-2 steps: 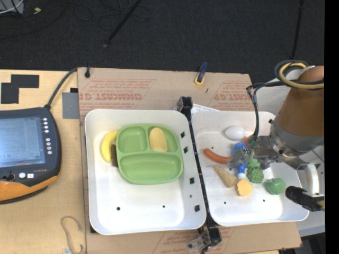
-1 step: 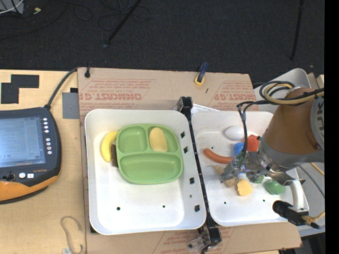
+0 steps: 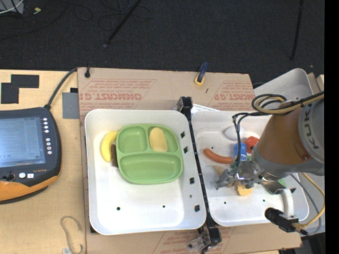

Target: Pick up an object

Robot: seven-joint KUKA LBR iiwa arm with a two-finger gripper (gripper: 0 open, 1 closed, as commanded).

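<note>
While hovering low over the right white bin (image 3: 222, 216), the two-finger gripper (image 3: 237, 178) is nearing a small yellow chunk (image 3: 244, 190) at lower right, needing descent; its grip I cannot tell.

The two bins (image 3: 137, 224) are white. In the left one lies a light green tray (image 3: 148, 163) with a pale yellow piece (image 3: 158, 139) in one compartment, and a yellow banana (image 3: 108, 145) is beside it. In the right bin there is an orange-red sausage (image 3: 217, 155), a blue thing (image 3: 241, 150) and a small yellow piece (image 3: 244, 191). The arm (image 3: 288, 136) is brownish orange and grey. The worktop (image 3: 37, 216) is light brown, with red printing on the cardboard (image 3: 114, 95). The tablet (image 3: 26, 147) is dark grey with an orange edge.
</note>
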